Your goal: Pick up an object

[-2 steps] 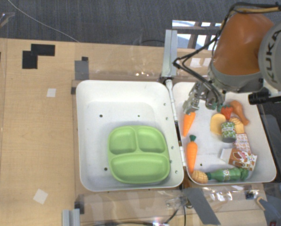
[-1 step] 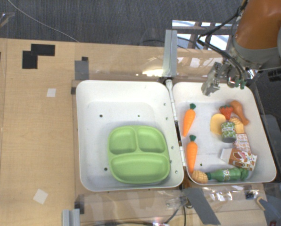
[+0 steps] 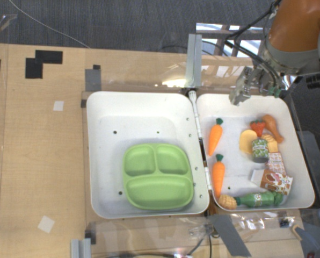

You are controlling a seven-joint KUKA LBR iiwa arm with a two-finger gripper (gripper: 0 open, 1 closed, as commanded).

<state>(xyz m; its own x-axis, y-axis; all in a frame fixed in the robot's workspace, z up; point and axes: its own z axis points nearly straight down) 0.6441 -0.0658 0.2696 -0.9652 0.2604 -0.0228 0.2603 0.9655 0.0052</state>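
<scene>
While my arm reaches in from the upper right of the frame, its orange band filling that corner, my gripper point(image 3: 245, 93) hangs over the top edge of the right bin point(image 3: 232, 117), near that bin's upper left corner. Whether it is clenched or released I cannot tell, as the metal parts blur together there, and nothing shows in its grasp.

Below it, on the bin's left side, an upper carrot point(image 3: 215, 136) lies with its green top pointing up the frame, and a lower carrot point(image 3: 218, 175) lies just beneath it in the same line. To the right of them sits a cluster: a red and orange toy point(image 3: 266, 126) at the top, a yellow piece point(image 3: 248, 141) beside it, a dark round can point(image 3: 260, 150) touching the yellow piece, and a printed carton point(image 3: 275, 174) below. Along the bin's bottom edge a green bottle point(image 3: 262, 199) lies on its side, with a small yellow corn-like piece point(image 3: 227, 201) at its left end.

Further left, the left bin point(image 3: 111, 117) holds a green divided plate point(image 3: 158, 176) in its lower half
</scene>
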